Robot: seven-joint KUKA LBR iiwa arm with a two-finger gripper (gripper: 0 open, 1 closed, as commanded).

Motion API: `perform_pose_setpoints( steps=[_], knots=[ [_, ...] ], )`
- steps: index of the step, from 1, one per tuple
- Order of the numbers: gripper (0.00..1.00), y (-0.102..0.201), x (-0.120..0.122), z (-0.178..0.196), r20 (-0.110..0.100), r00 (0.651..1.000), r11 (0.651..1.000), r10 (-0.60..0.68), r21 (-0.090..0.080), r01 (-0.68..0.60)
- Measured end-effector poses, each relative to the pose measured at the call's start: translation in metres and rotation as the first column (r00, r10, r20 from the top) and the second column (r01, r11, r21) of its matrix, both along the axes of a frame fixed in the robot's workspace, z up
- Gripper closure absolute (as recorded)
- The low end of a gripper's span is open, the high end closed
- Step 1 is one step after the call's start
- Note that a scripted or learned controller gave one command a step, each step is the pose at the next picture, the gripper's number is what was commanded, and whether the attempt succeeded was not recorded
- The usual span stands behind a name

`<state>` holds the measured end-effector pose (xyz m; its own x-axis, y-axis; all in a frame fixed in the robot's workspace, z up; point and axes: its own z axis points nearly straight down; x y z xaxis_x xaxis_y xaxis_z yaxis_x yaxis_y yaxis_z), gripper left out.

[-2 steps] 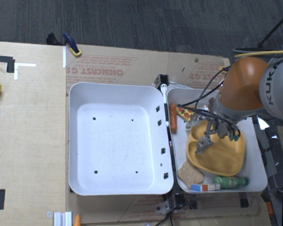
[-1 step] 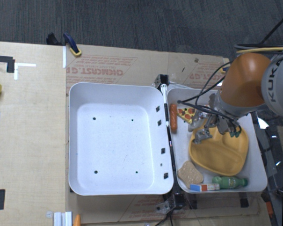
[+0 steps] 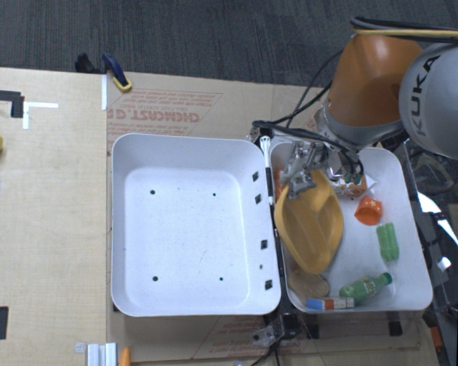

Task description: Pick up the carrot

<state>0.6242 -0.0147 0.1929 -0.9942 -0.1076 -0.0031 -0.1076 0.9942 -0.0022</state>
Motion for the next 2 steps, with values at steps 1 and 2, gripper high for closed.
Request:
perform_pose_setpoints(
  steps=[1, 2],
  knots=[
    [1.00, -0.051, -0.112, 0.005, 0.028, 0.999, 1.000, -0.019, -0.004, 0.019],
    [1.00, -0.063, -0.125, 0.009, 0.045, 0.925, 0.926, -0.378, 0.012, 0.377]
  ],
)
